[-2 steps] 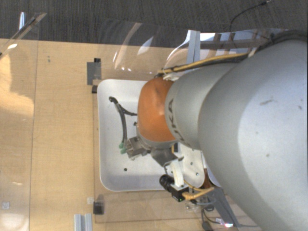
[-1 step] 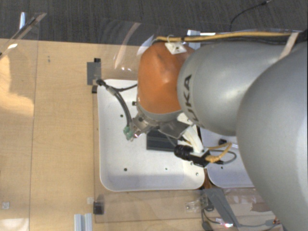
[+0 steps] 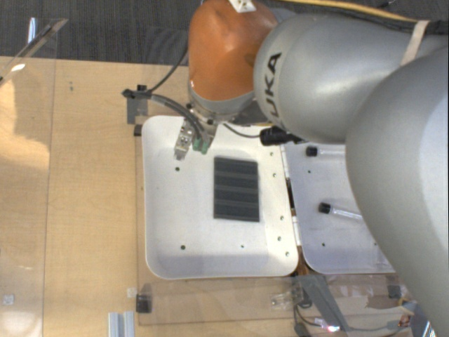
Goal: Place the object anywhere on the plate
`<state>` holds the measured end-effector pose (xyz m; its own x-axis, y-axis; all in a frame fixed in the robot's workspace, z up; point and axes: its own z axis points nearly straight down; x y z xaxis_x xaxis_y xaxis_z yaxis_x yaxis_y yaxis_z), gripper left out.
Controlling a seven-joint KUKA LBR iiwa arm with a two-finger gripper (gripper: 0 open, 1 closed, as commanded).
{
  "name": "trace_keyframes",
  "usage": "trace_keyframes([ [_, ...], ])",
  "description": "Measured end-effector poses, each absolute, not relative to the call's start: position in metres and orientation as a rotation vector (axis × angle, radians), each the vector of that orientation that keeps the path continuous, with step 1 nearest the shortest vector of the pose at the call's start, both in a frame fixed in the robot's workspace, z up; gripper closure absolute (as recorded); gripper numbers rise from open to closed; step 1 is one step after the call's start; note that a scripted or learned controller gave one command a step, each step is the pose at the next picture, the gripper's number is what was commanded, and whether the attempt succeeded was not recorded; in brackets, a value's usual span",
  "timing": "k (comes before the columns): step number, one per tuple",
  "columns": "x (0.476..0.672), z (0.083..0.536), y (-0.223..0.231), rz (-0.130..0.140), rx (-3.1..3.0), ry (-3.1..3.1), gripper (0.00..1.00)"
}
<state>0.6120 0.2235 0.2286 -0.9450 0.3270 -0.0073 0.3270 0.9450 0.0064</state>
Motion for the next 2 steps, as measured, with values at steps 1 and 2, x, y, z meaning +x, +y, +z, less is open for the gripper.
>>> trace_keyframes([
  [1,0.662,0.319,0.236,0.012,1.06,2.947,1.0],
  [2,0.616,0.237,0.23,0.005,1.586,2.709,1.0],
])
